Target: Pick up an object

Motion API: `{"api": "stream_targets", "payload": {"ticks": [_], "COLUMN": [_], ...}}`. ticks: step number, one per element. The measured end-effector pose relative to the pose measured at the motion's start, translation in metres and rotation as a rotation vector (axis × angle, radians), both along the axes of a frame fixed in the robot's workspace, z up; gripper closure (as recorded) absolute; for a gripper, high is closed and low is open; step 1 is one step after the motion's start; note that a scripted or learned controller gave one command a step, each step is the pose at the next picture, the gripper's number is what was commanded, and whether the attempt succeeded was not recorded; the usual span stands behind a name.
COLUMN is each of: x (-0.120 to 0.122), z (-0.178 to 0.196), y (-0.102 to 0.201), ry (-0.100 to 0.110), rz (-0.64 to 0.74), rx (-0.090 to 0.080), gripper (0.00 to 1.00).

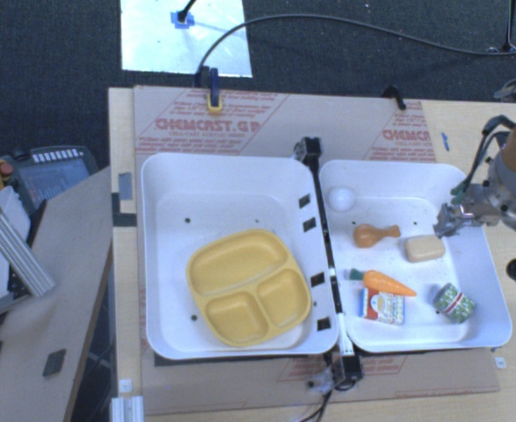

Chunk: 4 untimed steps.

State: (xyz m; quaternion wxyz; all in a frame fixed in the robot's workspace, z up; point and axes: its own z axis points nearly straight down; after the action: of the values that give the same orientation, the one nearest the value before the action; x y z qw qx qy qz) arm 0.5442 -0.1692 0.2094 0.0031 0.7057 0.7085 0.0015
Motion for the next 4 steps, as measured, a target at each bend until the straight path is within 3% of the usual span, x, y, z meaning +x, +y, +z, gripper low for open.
{"api": "stream_targets", "payload": {"ticks": [1, 4], "x": [0.002, 0.022], "z": [0.054, 0.043], "y": [0.000, 0.148], "ry": [-0.001, 0.005], "rz": [0.001, 0.006], "rx": [0.000, 0.004], "gripper": [1.00, 1.00]}}
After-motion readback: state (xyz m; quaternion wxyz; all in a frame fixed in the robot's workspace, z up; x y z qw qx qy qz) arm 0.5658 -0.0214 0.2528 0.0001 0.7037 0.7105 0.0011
